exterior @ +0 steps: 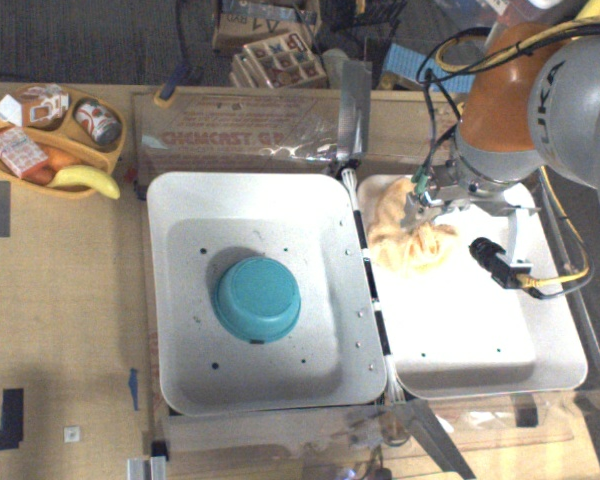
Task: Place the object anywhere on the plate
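The arm is working at the pick-up step: its gripper (421, 211) is pressing down onto the pale orange cloth-like object (408, 238) lying in the right bin (480, 358), near that bin's upper left corner. Whether the fingers are open or closed I cannot tell. The teal plate (258, 299) is sitting mid-way in the left bin (180, 218). Next comes, I judge, a lift clearing the 2 bin rims, then leftward travel; open room is surrounding the plate.

bins (170, 268) – 2 | teal plate (258, 298) – 1 | orange-cream object (405, 238) – 1
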`<state>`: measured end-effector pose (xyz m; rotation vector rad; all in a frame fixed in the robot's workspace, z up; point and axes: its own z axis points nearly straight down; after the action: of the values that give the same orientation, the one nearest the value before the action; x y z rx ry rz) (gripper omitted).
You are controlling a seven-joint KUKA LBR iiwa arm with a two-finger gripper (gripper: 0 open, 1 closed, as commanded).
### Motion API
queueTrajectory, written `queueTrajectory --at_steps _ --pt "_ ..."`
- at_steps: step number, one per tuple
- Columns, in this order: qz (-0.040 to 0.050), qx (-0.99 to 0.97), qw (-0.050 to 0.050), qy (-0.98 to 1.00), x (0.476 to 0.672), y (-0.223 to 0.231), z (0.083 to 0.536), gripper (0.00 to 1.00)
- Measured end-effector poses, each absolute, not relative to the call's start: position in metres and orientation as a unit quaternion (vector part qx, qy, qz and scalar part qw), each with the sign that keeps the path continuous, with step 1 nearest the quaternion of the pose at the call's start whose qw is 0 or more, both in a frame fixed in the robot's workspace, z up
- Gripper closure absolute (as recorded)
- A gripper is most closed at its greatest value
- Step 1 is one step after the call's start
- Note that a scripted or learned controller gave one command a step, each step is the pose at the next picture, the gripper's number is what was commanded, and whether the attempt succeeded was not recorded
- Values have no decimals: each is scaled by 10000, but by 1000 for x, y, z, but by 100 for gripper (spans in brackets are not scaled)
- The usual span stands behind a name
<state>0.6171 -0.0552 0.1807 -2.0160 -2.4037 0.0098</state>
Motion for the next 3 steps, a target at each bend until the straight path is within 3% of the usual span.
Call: queueTrajectory --at_steps 1,3 --pt "20 -6422 12 -7666 618 -55 221 100" --pt "10 -2961 31 -9551 570 29 231 100"
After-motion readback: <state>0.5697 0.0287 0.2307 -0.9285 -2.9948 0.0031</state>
